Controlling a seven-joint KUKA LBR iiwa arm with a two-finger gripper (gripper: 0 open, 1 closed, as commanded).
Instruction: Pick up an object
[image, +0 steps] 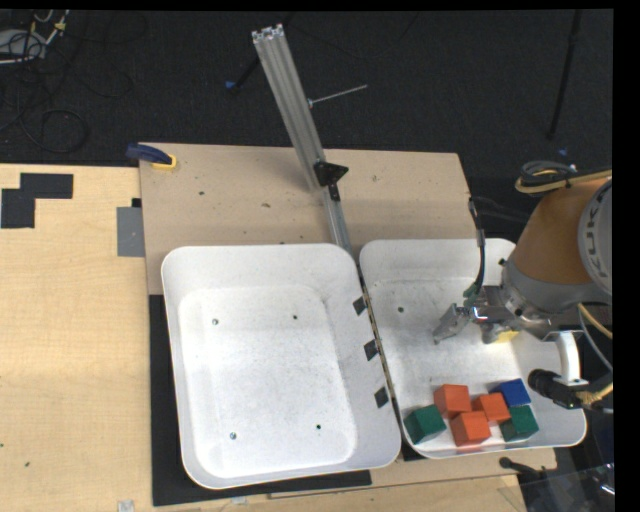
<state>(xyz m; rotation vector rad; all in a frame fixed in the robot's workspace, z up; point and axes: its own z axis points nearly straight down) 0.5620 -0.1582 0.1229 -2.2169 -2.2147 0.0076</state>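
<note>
Grey arm (560, 275) with orange band, metallic tool (455, 322).

The only lettering that can be made out sits on the grey and orange robot arm (575, 245), up and to the right of the claw: part of a dark brand name, "KU", cut off at the picture's edge. Nothing else carries readable text.

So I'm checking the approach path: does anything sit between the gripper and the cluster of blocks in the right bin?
Nothing visible does. The gripper hangs over bare floor of the right bin, and the blocks lie nearer the front, with white bin floor between.
</note>
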